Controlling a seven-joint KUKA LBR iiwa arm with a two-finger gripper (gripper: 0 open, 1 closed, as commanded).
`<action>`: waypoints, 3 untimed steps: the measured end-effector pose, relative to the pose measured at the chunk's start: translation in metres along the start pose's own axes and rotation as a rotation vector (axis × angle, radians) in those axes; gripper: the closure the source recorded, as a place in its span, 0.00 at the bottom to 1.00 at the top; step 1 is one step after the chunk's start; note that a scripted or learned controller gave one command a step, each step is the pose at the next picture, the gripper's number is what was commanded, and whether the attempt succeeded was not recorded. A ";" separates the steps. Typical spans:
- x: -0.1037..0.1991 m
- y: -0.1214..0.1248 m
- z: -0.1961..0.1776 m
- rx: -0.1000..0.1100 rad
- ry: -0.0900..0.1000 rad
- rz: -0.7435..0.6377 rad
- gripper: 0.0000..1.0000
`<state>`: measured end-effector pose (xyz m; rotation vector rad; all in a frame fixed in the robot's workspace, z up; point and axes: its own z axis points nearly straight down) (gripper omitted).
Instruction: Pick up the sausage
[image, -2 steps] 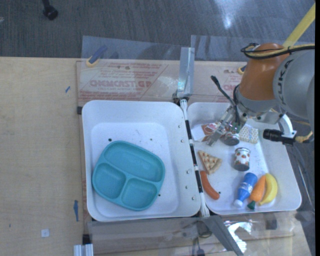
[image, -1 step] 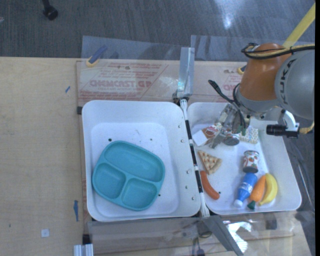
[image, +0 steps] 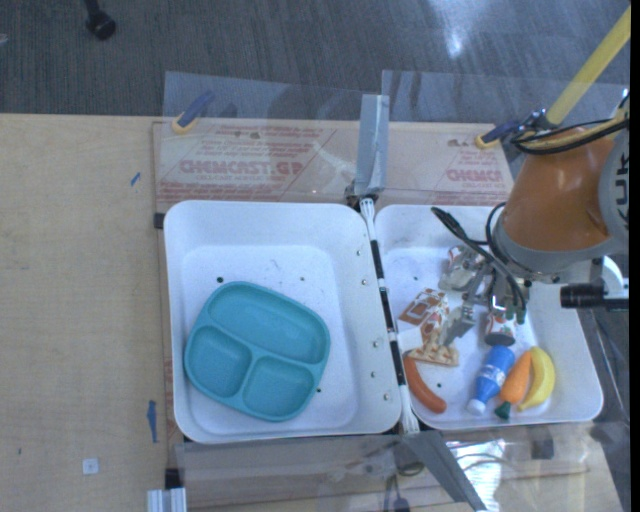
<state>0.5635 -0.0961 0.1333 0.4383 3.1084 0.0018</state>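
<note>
Gripper low in the right bin, opening indiscernible, well apart from the sausage lying by the bin's left wall.

A: Arm? Cut off by the right edge, and its orange band hides the far right corner of the right bin.

B: Tool?

A: Under the arm, a blurry metal tangle; can't tell how the fingers stand.

B: Stuff beside it?

A: Small packets left of the tool, print too small to read. Banana is half behind the carrot. Tabletop is cut at left.
</note>
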 end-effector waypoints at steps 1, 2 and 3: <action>-0.096 -0.014 0.045 -0.001 -0.006 0.088 0.00; -0.099 -0.013 0.031 -0.005 -0.018 0.090 1.00; -0.099 -0.013 0.031 -0.005 -0.018 0.090 0.00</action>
